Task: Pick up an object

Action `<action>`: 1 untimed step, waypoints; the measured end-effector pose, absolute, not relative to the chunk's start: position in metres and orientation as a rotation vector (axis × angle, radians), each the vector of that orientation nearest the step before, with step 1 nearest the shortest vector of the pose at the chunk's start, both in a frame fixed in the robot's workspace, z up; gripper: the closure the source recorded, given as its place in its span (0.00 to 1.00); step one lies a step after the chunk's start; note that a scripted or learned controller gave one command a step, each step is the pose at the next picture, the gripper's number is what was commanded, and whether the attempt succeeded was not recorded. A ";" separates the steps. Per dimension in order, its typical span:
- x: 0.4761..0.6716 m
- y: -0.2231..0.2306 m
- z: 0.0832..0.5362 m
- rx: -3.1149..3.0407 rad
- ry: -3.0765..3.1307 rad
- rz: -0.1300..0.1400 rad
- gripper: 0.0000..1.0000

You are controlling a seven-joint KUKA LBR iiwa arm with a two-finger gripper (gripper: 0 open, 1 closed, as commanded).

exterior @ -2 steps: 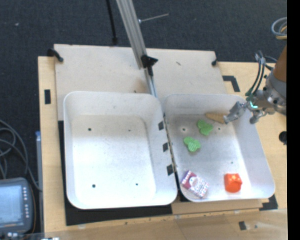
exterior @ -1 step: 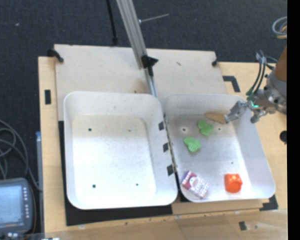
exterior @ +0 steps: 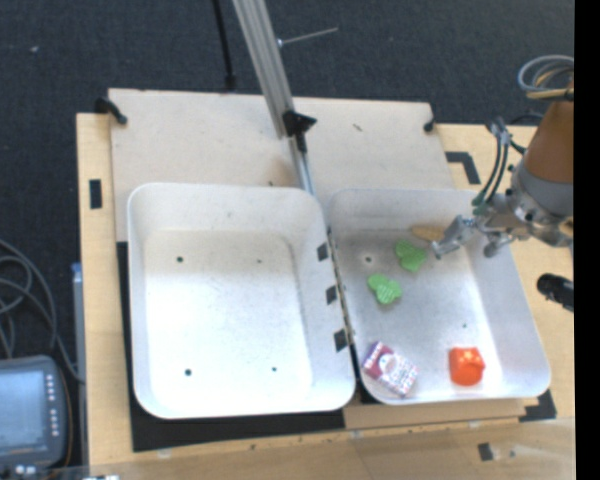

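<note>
Green pieces (exterior: 384,289), orange block (exterior: 466,365), red-white packet (exterior: 391,369) in right bin (exterior: 515,318) — fingers (exterior: 446,244) apart, clamping nothing, at frame's right.

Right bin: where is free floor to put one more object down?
Right bin: bare floor lies between the green pieces and the orange object. The near edge is crowded by the red-white packet; the gripper hangs over the far part.

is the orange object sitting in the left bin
No, the orange object lies in the right bin, near its front corner, beside a red and white packet.
</note>
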State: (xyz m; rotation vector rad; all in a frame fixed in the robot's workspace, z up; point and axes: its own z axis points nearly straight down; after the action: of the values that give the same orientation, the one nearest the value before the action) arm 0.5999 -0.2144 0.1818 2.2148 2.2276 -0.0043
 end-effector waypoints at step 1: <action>0.602 -0.206 0.128 2.217 2.228 -0.005 0.00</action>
State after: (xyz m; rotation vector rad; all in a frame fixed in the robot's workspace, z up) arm 0.6016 -0.2056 0.1278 2.2172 2.2284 -0.0052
